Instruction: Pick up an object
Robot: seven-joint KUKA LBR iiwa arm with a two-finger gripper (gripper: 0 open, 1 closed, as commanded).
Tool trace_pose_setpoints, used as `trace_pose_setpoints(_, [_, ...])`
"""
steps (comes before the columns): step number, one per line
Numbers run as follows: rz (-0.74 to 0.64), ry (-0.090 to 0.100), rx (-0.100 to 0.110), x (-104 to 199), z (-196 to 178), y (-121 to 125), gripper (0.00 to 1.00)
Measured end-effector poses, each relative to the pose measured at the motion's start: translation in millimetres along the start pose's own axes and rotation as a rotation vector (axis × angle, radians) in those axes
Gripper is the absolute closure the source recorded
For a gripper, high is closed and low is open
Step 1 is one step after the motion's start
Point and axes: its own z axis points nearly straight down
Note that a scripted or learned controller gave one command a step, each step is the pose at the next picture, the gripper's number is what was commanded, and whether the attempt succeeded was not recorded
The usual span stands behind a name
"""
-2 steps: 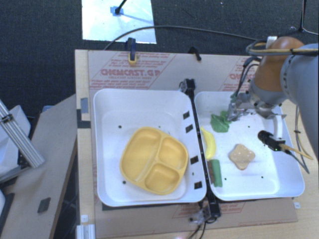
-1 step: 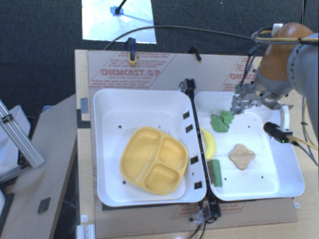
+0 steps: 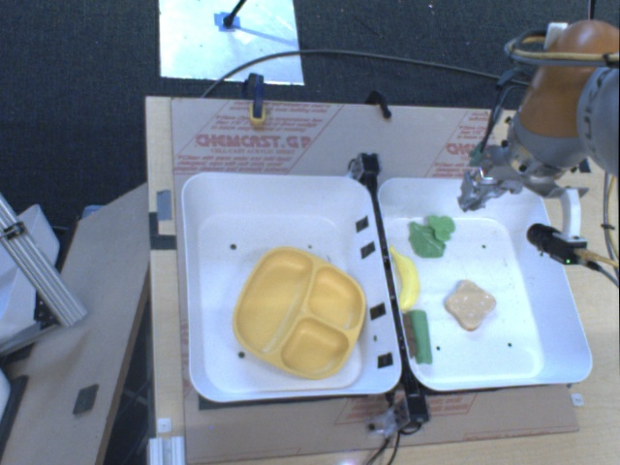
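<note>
Camera view, upper right: gripper poised over the top rim of the right bin, nothing seen in its grasp, and too small and dim to tell whether spread or pressed together. Four candidates below it in that bin: a green leafy piece nearest, just down and left of the gripper; a banana lying against the left wall beside the divider; a slice of toast near the middle, apart from the rest; a green stick low on the left, just under the banana's end. Probably still at the approach stage, with nothing chosen or touched yet. For a clean pick, best to favour the toast: open floor on every side, flat, no wall to crowd the descent. Come straight down, centred over it, and close across its narrower span. Leafy piece also reachable, being closest, but soft and lumpy, likely to slip or crush. Banana and green stick poorer choices, tucked against the divider with little space on the wall side. Beware the top rim directly beneath the gripper now: move inward toward the frame's centre before lowering. Plenty of bare floor toward the right and lower right of this bin. Left bin largely taken up by a yellow divided tray, wide and awkward to pinch, and across the divider, so better left alone. Bench edges well outside the working area.
</note>
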Motion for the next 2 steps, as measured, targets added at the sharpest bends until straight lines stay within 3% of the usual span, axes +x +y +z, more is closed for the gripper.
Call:
trace_pose_setpoints(1, [0.0,0.0,0.001,0,-33,2,1.0])
trace_pose_setpoints(2, [-0.003,0.003,0.004,48,-42,-13,1.0])
